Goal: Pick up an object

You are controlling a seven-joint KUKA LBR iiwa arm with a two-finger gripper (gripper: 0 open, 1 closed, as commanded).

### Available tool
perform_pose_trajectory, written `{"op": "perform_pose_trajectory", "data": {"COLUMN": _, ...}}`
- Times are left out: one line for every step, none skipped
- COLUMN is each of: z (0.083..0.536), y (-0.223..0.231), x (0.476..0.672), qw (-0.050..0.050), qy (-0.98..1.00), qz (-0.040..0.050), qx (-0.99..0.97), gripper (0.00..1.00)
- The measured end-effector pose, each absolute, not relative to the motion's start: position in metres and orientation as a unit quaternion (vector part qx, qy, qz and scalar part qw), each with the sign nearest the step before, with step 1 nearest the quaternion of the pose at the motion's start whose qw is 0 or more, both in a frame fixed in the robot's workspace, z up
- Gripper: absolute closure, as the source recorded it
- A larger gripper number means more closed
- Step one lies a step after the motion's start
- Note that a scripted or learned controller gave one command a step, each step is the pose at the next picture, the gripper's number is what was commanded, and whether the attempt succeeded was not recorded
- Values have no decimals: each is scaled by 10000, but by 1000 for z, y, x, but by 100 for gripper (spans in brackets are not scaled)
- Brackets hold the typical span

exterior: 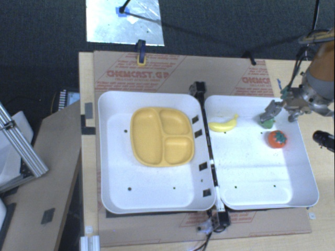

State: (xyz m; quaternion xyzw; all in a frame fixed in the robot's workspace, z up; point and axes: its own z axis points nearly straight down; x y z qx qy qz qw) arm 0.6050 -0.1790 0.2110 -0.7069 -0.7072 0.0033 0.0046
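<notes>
Grey arm (320, 82) at the right edge, wrist low, gripper (281, 112) pointing left and downward.

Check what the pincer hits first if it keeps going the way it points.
Probably the small green object just below the pincer, near the top of the right white bin. The red tomato-like toy sits off that line. Depth is unclear.

From my screen I can read red printing on the brown board (157, 69) under the two bins; along its upper left part it says "CHEMCAST", followed by characters that look like "GP", though I can't be sure of them; the same red printing repeats at the upper right and along the lower edge, too small or skewed for me to read.
</notes>
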Motion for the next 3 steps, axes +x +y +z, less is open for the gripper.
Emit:
{"op": "perform_pose_trajectory", "data": {"z": 219, "y": -179, "x": 608, "qw": -6, "qy": -7082, "qz": -2, "qx": -7060, "gripper": 0}}
{"op": "perform_pose_trajectory", "data": {"z": 161, "y": -178, "x": 599, "qw": 12, "qy": -7076, "qz": 9, "qx": -7066, "gripper": 0}}
{"op": "perform_pose_trajectory", "data": {"z": 118, "y": -182, "x": 594, "qw": -4, "qy": -7076, "qz": -5, "qx": -7066, "gripper": 0}}
